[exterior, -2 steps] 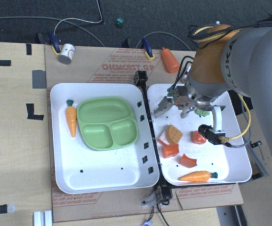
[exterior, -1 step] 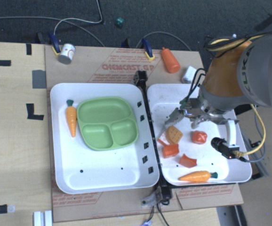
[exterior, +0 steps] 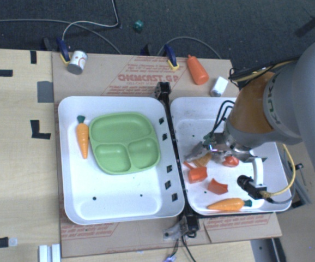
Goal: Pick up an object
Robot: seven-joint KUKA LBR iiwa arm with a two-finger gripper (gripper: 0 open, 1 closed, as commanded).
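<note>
My gripper (exterior: pixel 216 148) is low inside the right bin (exterior: pixel 186 111), near its middle, with the grey arm and its orange band (exterior: pixel 251 109) reaching in from the right. Right beside the gripper lie a small tan piece (exterior: pixel 203 159) and a small red round piece (exterior: pixel 231 160); whether either is touched I cannot tell. In front of them sit an orange-red block (exterior: pixel 197 174) and a red wedge (exterior: pixel 217 186). A toy carrot (exterior: pixel 226 204) lies along the bin's near wall.
The left bin (exterior: pixel 70 190) holds a green divided plate (exterior: pixel 125 142) and a second toy carrot (exterior: pixel 82 137) at its left. Behind the bins on the cardboard lie an orange bottle (exterior: pixel 197 70), a white cube (exterior: pixel 219 85) and a small can (exterior: pixel 77 61).
</note>
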